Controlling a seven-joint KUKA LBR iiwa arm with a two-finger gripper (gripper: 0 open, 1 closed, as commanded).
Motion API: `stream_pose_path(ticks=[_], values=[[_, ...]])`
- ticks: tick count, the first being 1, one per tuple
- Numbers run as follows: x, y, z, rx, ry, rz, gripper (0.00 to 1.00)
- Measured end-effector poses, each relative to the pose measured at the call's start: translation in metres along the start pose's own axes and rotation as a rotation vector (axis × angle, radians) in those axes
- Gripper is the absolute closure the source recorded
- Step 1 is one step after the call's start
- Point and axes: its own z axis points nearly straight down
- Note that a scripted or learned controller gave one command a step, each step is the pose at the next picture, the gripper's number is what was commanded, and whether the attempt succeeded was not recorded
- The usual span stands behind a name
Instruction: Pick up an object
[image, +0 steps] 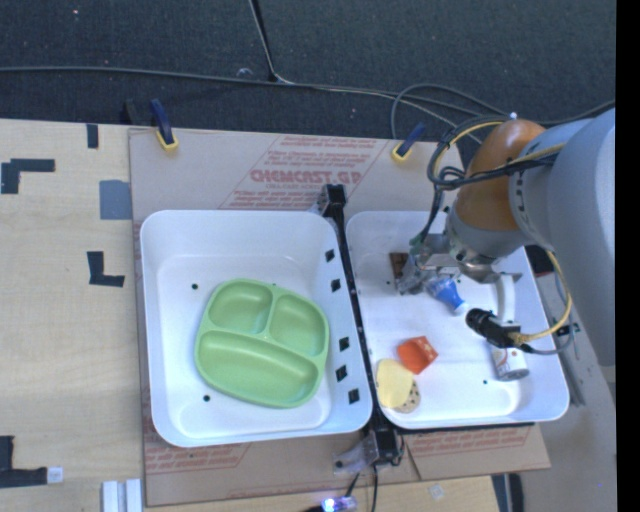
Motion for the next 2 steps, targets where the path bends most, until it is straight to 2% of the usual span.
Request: stream_pose_path(ticks=[2], values=[[0.0, 0.0, -0.127, -0.004, 0.001, 0.001, 1.0]])
